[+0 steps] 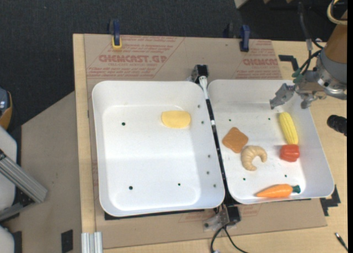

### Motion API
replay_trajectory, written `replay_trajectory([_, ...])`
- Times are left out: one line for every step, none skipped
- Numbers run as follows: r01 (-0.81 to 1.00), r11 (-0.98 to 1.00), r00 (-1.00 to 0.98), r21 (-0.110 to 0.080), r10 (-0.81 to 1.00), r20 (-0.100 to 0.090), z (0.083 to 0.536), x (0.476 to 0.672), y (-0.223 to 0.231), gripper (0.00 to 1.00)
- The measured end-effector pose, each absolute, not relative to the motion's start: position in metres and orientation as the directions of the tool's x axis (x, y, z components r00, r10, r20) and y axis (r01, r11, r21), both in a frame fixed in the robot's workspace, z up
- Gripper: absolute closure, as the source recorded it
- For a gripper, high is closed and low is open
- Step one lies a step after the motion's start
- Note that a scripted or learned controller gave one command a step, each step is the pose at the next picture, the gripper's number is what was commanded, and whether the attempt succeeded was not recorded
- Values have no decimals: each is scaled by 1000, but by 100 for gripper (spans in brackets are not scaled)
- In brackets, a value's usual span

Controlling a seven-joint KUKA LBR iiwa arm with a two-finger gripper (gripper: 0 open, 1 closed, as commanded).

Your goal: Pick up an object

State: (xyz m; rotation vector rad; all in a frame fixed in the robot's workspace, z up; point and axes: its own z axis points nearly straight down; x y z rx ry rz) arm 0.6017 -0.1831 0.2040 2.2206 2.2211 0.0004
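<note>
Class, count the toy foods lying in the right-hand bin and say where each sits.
5: corn by the far right side, tomato just below it, brown biscuit near the divider, croissant mid-bin, carrot along the near edge.

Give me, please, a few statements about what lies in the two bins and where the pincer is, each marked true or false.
1. The yellow piece lies alone in the left bin. True.
2. The corn cob lies in the left bin. False: it lies in the right bin.
3. The croissant lies beside the brown cracker. True.
4. The pincer holds the tomato. False: the tomato rests on the bin floor.
5. The carrot lies near the right bin's front edge. True.
</note>
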Motion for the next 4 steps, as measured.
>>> replay_trajectory([1000, 3, -3, -13, 1000, 6, 142, 529, -117, 0])
replay_trajectory([1000, -2, 2, -6, 1000, 3, 82, 491, -100, 0])
replay_trajectory([1000, 3, -3, 4, 1000, -1, 85, 534, -91, 0])
replay_trajectory([1000, -1, 1, 4, 1000, -2, 95, 532, -92, 100])
